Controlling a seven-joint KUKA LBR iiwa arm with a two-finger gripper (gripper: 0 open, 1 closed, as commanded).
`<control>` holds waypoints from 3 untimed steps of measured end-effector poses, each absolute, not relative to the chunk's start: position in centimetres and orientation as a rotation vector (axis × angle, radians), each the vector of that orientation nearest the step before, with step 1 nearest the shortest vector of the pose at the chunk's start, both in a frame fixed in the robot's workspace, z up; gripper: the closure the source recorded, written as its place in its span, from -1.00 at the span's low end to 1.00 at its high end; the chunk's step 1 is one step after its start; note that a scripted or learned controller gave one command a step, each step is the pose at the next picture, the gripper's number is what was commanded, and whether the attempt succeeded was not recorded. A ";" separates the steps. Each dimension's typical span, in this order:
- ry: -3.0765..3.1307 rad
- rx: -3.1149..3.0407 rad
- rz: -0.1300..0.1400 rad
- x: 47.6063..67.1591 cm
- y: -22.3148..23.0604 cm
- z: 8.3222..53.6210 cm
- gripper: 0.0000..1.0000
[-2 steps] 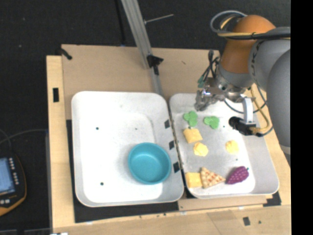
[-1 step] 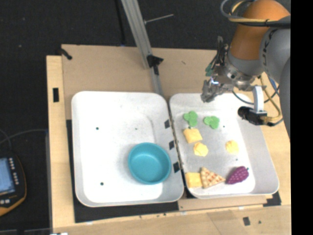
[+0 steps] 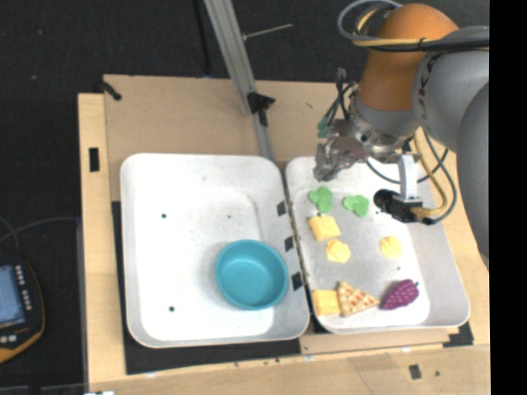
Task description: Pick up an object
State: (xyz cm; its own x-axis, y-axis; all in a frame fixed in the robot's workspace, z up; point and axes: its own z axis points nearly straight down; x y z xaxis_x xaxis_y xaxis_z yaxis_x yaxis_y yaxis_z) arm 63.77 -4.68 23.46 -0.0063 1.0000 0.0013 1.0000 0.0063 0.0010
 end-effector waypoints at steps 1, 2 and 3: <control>-2.229 -2.212 -0.003 61.6 0.1 24.5 1.00; -2.229 -2.212 -0.003 58.4 4.5 25.4 1.00; -2.227 -2.213 0.000 55.1 8.9 23.4 1.00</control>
